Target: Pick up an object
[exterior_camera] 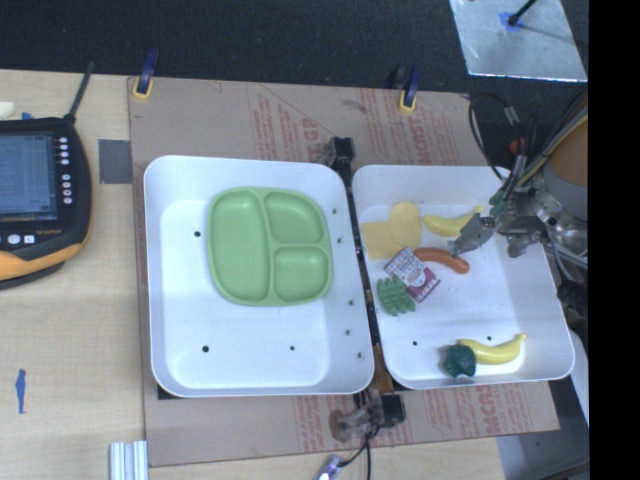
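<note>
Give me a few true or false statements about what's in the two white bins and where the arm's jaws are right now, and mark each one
1. The green divided plate lies in the left bin. True.
2. The banana sits on the green plate. False: it lies in the right bin, near its front edge, beside a dark green item.
3. The gripper is over the right bin, close to the orange sausage-shaped piece. True.
4. The jaws hold the banana. False: nothing shows between them, and the banana lies apart from them.
5. The green plate has three compartments. True.
6. A handheld controller lies inside the right bin. False: it rests on the bench, left of both bins.
</note>
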You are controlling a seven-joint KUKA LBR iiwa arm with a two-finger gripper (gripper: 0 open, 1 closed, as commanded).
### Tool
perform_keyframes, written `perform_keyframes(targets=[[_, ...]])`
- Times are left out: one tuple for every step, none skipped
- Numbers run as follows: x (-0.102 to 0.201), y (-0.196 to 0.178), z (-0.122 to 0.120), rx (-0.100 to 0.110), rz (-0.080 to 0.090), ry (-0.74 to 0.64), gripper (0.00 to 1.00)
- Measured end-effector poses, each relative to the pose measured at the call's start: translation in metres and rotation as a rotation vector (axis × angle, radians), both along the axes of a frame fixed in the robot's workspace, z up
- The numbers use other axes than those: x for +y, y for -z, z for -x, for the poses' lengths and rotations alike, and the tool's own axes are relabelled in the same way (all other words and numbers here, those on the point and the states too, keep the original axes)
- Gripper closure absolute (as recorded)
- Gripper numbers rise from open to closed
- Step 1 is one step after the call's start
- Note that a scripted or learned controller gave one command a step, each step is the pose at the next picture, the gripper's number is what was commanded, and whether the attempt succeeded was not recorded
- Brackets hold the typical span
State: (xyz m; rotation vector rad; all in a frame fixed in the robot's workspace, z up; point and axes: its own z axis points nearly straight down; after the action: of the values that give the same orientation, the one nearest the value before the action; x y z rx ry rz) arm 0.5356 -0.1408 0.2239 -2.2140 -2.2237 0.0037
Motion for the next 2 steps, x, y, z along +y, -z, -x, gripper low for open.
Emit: perform_keyframes(targets=[[-0.043,0.127,-0.056,-0.014,0.005,0.003,0.0],[-0.042,0.116,-0.057,-0.015,0.005,-0.001,1.0]])
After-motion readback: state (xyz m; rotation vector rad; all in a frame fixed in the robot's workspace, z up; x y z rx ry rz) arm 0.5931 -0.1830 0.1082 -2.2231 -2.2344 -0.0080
